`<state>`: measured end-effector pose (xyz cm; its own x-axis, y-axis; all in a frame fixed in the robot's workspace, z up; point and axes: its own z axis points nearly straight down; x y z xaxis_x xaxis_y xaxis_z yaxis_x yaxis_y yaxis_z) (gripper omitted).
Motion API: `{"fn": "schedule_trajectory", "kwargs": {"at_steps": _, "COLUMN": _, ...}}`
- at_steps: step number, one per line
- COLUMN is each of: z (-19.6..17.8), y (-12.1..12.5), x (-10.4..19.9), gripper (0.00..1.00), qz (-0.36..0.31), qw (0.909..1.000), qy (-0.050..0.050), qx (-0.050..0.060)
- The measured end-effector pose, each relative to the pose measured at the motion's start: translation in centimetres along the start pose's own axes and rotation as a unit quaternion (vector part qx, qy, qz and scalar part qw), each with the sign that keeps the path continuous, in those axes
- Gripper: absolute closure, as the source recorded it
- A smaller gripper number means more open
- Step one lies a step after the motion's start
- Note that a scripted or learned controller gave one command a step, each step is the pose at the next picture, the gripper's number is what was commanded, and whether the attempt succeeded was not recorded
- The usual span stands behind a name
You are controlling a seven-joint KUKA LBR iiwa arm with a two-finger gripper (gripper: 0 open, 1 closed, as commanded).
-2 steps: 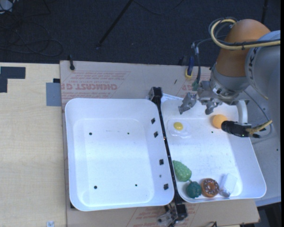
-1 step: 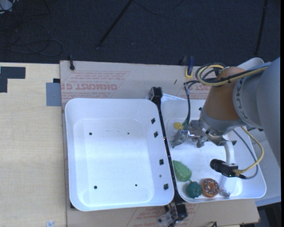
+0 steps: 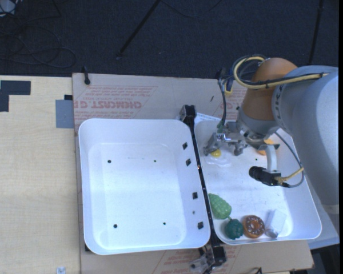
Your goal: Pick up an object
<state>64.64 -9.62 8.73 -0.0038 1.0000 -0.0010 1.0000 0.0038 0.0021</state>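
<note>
Yellow object [image 3: 216, 152]: small, rounded, partly hidden beneath pincer [image 3: 222, 148] in right bin [image 3: 300, 221]; pincer spread wide.

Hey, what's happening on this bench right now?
A grey robot arm's tool is down at the far end of the right white bin, right over a small yellow object. Near the bin's front lie a light green lumpy toy, a dark green ball, a brown sprinkled doughnut and a white block.

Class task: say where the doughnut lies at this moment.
The doughnut lies in the right bin, near its front edge, between the dark green ball and a white piece.
</note>
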Motion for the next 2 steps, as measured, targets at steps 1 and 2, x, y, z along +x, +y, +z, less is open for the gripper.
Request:
{"fn": "schedule_trajectory", "kwargs": {"at_steps": 1, "z": -1.59, "y": 0.06, "x": 0.03, "gripper": 1.00, "qz": 0.000, "qw": 1.0000, "qy": 0.001, "qx": -0.002}}
{"fn": "schedule_trajectory", "kwargs": {"at_steps": 2, "z": -1.38, "y": -0.06, "x": 0.04, "gripper": 0.00, "qz": 0.000, "qw": 1.0000, "qy": 0.001, "qx": 0.000}}
